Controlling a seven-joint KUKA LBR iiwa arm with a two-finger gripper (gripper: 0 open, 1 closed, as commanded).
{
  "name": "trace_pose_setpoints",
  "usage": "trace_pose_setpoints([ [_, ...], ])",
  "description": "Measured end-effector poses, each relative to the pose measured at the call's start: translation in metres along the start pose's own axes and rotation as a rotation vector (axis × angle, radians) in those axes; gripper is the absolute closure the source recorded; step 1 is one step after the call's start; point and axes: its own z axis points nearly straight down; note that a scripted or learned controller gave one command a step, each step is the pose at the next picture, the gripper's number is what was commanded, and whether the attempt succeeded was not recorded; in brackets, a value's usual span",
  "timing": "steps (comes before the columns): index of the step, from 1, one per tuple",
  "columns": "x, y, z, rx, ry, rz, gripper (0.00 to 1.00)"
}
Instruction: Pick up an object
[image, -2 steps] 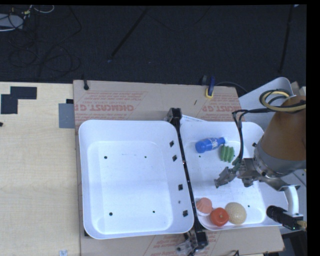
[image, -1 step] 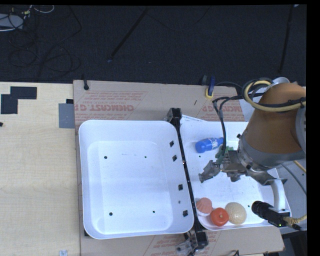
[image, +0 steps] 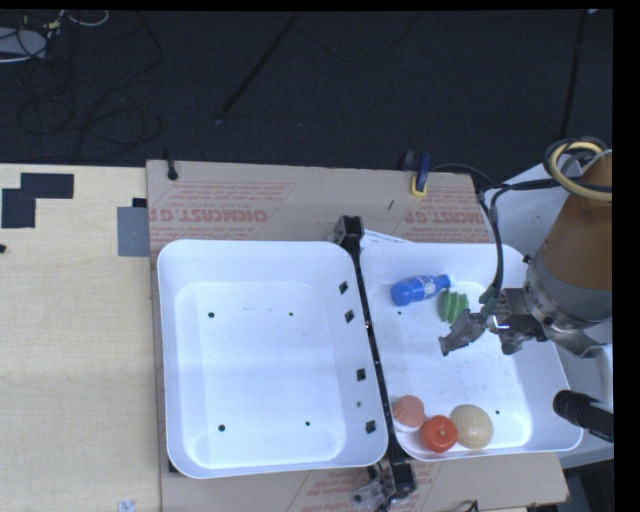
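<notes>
The right bin (image: 520, 420) holds a blue bottle (image: 419, 289) lying on its side near the back, with a green object (image: 453, 305) just to its right. At the front lie a pale pink ball (image: 408, 409), a red tomato-like object (image: 438, 433) and a beige round object (image: 472, 425). My gripper (image: 462, 334) hangs over the middle of the right bin, just below the green object, dark fingers pointing left. Nothing shows between its fingers.
The left bin (image: 165, 330) stands beside the right one, split from it by a black divider (image: 366, 340). Cardboard (image: 260, 205) lies under both bins. The arm's grey and orange body (image: 580, 250) fills the right side; cables run above it.
</notes>
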Motion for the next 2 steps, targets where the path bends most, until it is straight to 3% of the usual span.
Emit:
trace_pose_setpoints([
  [1, -0.058, 0.001, -0.068, -0.006, -0.002, 0.001, 0.0],
  [2, -0.132, 0.0, -0.222, -0.017, -0.008, 0.002, 0.0],
])
